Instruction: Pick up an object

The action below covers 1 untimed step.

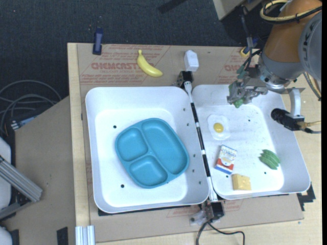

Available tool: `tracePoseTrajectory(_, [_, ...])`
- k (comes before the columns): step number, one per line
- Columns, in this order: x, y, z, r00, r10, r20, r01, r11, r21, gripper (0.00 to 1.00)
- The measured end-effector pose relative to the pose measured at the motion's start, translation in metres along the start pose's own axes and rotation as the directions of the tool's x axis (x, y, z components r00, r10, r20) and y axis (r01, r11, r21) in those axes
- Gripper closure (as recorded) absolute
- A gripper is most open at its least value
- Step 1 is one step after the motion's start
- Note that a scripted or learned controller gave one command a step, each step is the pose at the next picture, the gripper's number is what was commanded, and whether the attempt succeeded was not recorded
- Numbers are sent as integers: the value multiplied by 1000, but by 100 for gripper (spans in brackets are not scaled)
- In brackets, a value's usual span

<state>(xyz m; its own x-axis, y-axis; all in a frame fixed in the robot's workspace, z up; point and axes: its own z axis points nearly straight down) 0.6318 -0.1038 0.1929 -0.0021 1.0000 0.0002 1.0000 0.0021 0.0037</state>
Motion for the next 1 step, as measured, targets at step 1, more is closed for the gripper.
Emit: tracePoseTrajectory(1, [55, -67, -18, 1000, 1, -1, -1, 1000, 6, 100])
